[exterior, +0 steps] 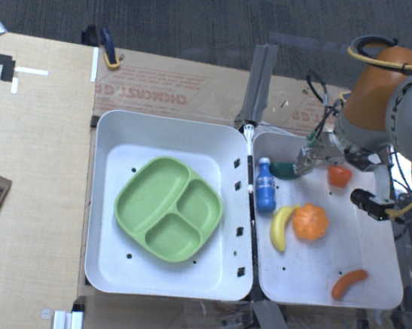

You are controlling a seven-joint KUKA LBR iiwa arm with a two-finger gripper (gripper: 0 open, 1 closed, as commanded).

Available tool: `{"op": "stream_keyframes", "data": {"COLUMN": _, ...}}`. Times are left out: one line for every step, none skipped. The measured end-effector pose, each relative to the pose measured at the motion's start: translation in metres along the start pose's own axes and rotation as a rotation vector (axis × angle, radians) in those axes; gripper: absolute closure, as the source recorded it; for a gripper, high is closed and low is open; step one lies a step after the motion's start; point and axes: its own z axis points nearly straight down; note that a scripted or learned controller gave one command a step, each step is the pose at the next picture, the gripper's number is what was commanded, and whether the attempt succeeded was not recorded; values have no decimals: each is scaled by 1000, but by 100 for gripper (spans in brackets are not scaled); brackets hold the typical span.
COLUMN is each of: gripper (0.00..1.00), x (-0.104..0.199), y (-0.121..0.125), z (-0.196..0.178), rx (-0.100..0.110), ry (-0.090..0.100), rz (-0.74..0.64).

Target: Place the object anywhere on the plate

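A light green plate (168,208) with three compartments lies in the left bin (104,184). The right bin (380,253) holds a blue bottle (265,185), a banana (281,227), an orange (310,222), a small red fruit (339,176), an orange sausage-shaped piece (348,284) and a dark green object (284,170). My gripper (303,162) is low at the back of the right bin, just right of the dark green object and left of the red fruit. Its tip is partly hidden by the wrist and cables.
The wall between the two bins (250,204) runs just left of the bottle. A grey upright post (259,84) stands behind the bins. A black clamp (372,202) sticks out from the arm over the right bin. Cardboard (156,84) lies behind the left bin.
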Motion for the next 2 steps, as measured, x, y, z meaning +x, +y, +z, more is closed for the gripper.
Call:
{"op": "stream_keyframes", "data": {"gripper": 100, "x": 74, "y": 13, "z": -78, "rx": -2, "ry": -1, "rz": -378}}
{"op": "stream_keyframes", "data": {"gripper": 100, "x": 11, "y": 2, "z": -54, "rx": -2, "ry": -1, "rz": -629}}
